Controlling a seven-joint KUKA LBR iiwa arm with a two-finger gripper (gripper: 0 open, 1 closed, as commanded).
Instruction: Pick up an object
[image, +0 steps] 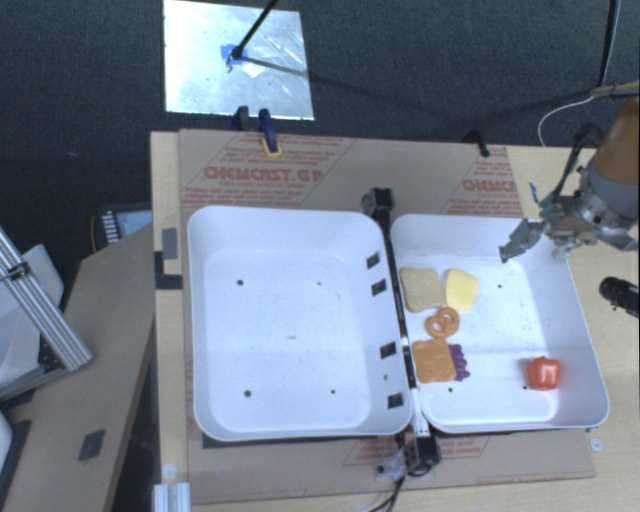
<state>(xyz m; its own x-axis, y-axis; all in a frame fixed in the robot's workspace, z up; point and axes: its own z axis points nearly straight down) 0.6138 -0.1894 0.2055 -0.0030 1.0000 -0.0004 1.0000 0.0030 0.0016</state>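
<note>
Gripper (522, 243), fingers spread and empty, hangs over the right bin's (585, 340) far edge, poised above scattered toys such as the red block (543, 373).

Dark carpet floor (430, 50), tan bench (110, 300), foil sheet (238, 60)

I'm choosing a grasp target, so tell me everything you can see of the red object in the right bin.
The small red block-like object looks like a toy food piece, perhaps plastic, with a paler patch on top. It sits alone on the floor of the right white bin, near that bin's front right corner. Nothing touches it: the cluster of tan, yellow and orange pieces lies apart to its left, and the gripper is over the bin's far side.
</note>
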